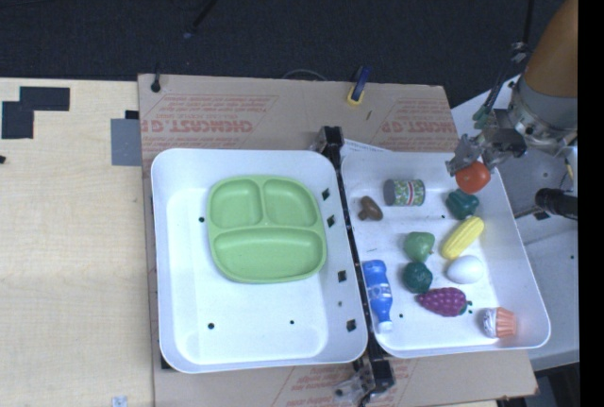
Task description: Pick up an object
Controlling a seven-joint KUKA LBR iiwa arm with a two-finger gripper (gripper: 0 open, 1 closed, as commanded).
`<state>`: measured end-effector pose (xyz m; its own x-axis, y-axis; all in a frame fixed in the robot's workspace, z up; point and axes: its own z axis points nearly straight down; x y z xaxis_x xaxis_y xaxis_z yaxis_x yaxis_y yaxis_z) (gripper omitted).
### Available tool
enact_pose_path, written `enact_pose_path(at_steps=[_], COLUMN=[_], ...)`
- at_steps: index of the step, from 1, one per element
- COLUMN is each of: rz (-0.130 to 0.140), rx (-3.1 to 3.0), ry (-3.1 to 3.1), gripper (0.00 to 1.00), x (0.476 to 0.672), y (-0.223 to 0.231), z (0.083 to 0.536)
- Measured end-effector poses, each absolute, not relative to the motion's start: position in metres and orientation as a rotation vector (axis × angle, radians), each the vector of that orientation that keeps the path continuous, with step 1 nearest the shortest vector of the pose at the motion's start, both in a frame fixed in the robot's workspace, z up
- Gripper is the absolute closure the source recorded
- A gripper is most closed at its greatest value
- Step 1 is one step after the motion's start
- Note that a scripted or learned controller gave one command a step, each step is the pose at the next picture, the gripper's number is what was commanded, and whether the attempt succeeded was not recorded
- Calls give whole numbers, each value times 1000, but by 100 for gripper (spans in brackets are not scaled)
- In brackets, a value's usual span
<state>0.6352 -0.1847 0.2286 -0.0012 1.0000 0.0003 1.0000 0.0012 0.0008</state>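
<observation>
Red and round, a tomato [473, 177] sits between the fingers of the gripper [475, 161], held above the far edge of the right bin [528, 273]. Just below it lie a dark green piece [462, 204] and a corn cob [461, 236] (both resting in the bin). A green divided plate [265, 229] lies in the left bin [179, 301].

Glossy white plastic bins [179, 320] sit on matt brown cardboard [236, 117].

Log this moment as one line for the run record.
claw: over right bin's far edge | red-orange ball: at claw tip, grasp unclear | green tray: left bin
</observation>
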Motion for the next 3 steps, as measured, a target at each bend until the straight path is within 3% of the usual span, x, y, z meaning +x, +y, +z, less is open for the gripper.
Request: enact_pose_path(at_steps=[2, 3], rz=[-3, 1], rx=[2222, 2218], ry=[2228, 2228], gripper=[100, 100], x=[606, 609], y=[-85, -33], z=[212, 229])
